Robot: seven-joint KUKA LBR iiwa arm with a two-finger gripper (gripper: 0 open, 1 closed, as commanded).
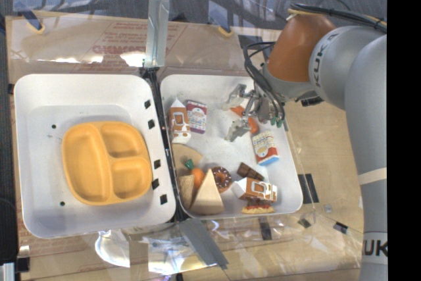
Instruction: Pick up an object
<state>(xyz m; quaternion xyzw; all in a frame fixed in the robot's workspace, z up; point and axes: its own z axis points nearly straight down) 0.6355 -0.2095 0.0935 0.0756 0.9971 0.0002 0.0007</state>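
Note:
My gripper (235, 114) hangs low over the upper right part of the right bin (217, 83). Its two metal fingers (235, 131) stand apart, so it is open. A small orange toy piece (249, 123) lies just beside and partly between them; I cannot see whether they touch it. A red and white carton (265, 148) lies just below the gripper. Further left stand a maroon carton (196, 116) and an orange and white carton (177, 122).
The bin's lower half is crowded: a pale cheese wedge (207, 194), a donut (221, 177), a brown block (250, 171), another carton (256, 191). In the left bin (33, 102) lies a yellow divided plate (105, 161). The grey arm (348, 69) fills the right side.

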